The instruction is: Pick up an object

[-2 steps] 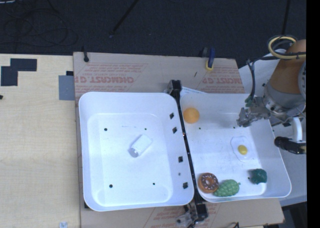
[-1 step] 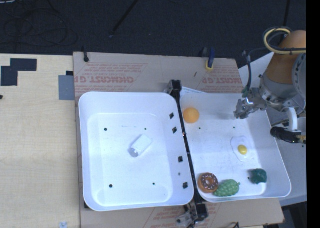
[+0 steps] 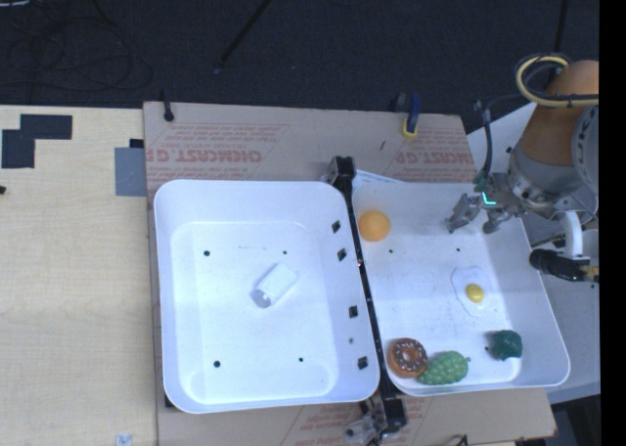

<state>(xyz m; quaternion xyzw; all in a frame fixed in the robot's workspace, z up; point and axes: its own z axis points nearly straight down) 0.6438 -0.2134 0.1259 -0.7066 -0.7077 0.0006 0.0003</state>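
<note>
My gripper (image 3: 478, 216) hangs open over the far right part of the right bin (image 3: 430, 268), its two fingers spread with nothing between them. An orange ball (image 3: 374, 226) lies at that bin's far left, well left of the gripper. A fried egg toy (image 3: 472, 290) lies below the gripper toward the bin's middle right. Along the near edge sit a chocolate donut (image 3: 406, 357), a bunch of green grapes (image 3: 444, 368) and a dark green broccoli piece (image 3: 506, 343). A white cylinder (image 3: 275, 285) lies in the middle of the left bin (image 3: 196, 239).
A black divider strip (image 3: 354, 273) runs between the two bins. Brown cardboard (image 3: 245, 146) lies under them, with a blue and yellow clamp (image 3: 412, 117) at its far edge. The grey arm with its orange band (image 3: 558, 131) fills the right side.
</note>
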